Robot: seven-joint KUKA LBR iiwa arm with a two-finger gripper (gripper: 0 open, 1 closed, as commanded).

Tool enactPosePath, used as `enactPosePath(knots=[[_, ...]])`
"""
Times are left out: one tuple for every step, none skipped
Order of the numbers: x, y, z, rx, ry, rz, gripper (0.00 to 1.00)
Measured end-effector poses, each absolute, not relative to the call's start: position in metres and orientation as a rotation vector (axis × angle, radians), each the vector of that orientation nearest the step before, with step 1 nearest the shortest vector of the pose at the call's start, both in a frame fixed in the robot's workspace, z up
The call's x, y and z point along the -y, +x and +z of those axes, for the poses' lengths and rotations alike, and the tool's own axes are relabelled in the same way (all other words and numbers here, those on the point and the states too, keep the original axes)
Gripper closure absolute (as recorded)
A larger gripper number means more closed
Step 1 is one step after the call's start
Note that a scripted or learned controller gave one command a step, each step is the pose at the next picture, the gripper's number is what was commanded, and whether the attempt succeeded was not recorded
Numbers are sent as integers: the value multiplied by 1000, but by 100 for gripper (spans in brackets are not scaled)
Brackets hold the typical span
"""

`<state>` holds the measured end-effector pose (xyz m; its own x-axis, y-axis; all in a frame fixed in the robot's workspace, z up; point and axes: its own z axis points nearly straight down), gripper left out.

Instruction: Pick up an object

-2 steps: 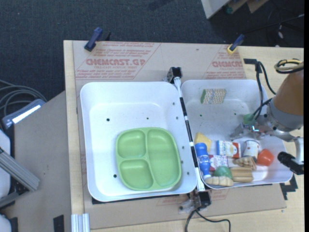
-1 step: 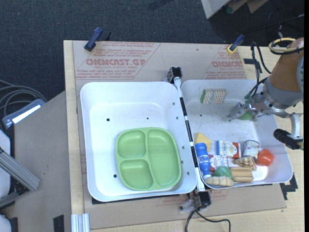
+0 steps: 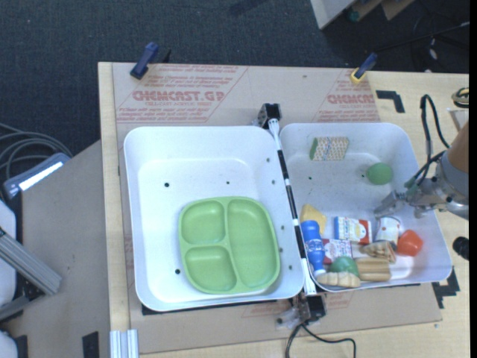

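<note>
A single fixed camera is mounted above the tabletop (image 3: 223, 88) and looks down at a slant. It stands far enough back to take in both white bins: the left bin (image 3: 149, 200) lies near the frame centre and the right bin (image 3: 417, 162) toward the right edge. The tabletop's far edge runs across the upper part of the frame, with dark floor (image 3: 149, 13) beyond it; the near edge lies close to the bottom. The arm (image 3: 455, 174) enters at the right edge.
</note>
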<state>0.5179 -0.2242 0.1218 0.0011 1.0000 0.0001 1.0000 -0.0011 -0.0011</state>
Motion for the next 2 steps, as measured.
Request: enactPosePath(knots=[[182, 648, 184, 2226, -2221, -4, 0], [203, 591, 96, 2220, -2222, 2, 0]])
